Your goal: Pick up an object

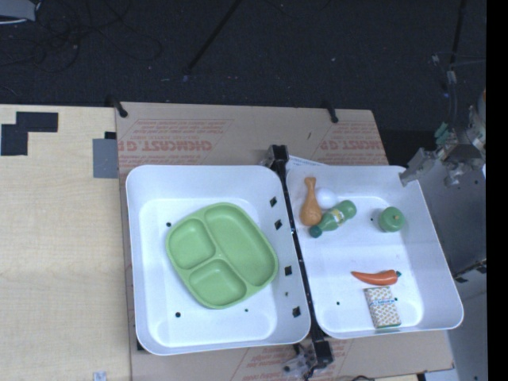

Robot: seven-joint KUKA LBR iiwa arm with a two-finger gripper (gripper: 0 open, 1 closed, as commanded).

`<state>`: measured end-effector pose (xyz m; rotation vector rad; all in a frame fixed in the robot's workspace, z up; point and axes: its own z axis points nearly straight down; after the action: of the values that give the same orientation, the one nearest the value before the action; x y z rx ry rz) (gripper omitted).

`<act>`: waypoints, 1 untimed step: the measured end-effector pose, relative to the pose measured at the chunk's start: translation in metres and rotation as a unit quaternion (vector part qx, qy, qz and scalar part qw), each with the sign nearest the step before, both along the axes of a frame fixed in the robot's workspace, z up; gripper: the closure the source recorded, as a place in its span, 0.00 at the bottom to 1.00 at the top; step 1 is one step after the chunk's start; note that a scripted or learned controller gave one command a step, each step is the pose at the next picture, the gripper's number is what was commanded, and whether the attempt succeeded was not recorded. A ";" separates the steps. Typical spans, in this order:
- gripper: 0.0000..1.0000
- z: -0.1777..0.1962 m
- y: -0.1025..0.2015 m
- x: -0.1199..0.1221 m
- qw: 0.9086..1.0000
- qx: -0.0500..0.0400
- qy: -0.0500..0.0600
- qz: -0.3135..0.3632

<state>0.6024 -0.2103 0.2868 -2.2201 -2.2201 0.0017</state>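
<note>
The right bin (432, 236) is the landmark here; it carries all the small things that can be picked. Inside it, near its far left corner, lie a brown drumstick (310, 203), a white egg (325, 200) and a green bottle (333, 218), all crowded and touching. A green round toy (390, 219) sits alone toward the bin's far right side. An orange chili (376, 276) lies near its middle, and a small box (383, 307) sits just beside the chili, at the near edge.

The tool (456, 161) is at the bin's far right corner, outside the rim, partly cut by the frame; I cannot tell its state.

In my judgement, the lone green round toy is the best target: it is nearest and has free space around. The tool should descend straight over it and close only when low.
</note>
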 end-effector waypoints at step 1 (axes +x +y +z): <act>0.00 -0.062 0.007 -0.001 1.000 0.001 0.002 0.000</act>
<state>0.6010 -0.2033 0.2249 -2.2178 -2.2171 0.0053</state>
